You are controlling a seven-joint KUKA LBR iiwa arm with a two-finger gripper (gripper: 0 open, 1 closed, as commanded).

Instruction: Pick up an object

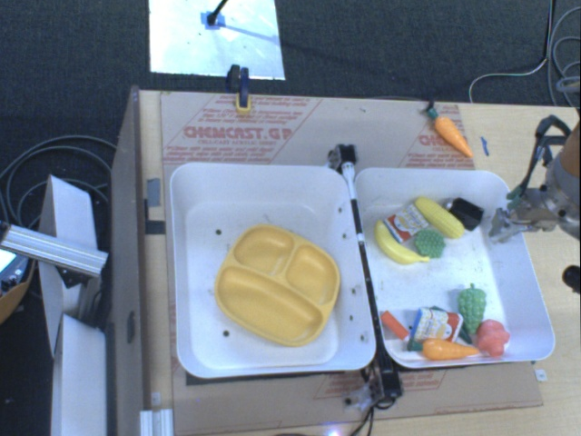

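The right bin (pixel 525 271) holds several toys. At its back lie a banana (pixel 398 246), a broccoli floret (pixel 429 242), a yellow corn-like piece (pixel 439 217), a small carton (pixel 407 222) and a black block (pixel 466 213). At its front are green grapes (pixel 471 303), a pink strawberry (pixel 492 336), a carrot (pixel 448 350) and a second carton (pixel 431 323). My gripper (pixel 503 226) hangs over the bin's right side, just right of the black block, with nothing visibly held.
The left bin (pixel 195 243) holds a yellow divided plate (pixel 277 282). Another carrot (pixel 449 133) lies on the cardboard behind the right bin. A black clamp (pixel 345 158) sits at the back of the ridge between the bins.
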